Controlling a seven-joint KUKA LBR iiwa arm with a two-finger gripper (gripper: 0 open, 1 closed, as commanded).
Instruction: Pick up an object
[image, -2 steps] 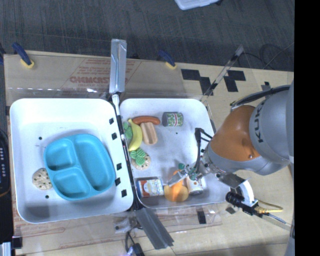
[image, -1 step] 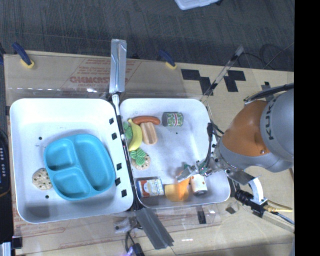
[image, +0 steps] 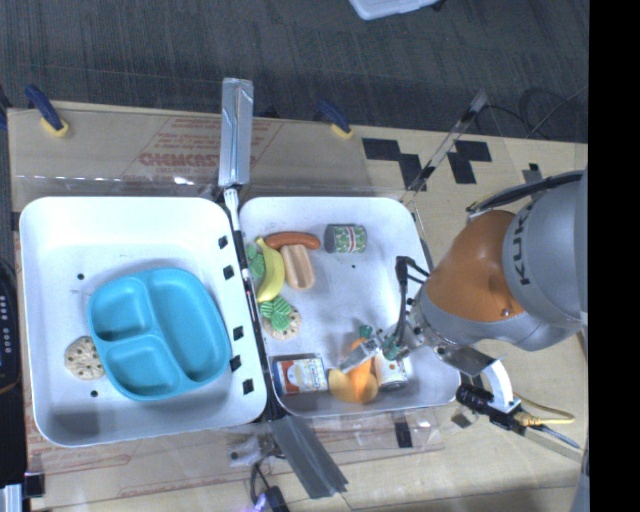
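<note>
Pincer (image: 375, 345) low in right bin (image: 330, 215), grip state unclear, over small can (image: 393, 372), orange fruit (image: 353, 385) beside

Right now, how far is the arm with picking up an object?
Nothing looks lifted yet. The gripper is low in the right bin, at a small can beside the orange fruit; whether it grips anything cannot be told. Grasping and raising an object remain.

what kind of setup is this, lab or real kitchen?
Most likely a lab pick-and-place bench, not a kitchen: two white bins clamped side by side on a board, toy food such as a hot dog and banana, and a KUKA arm reaching in.
</note>
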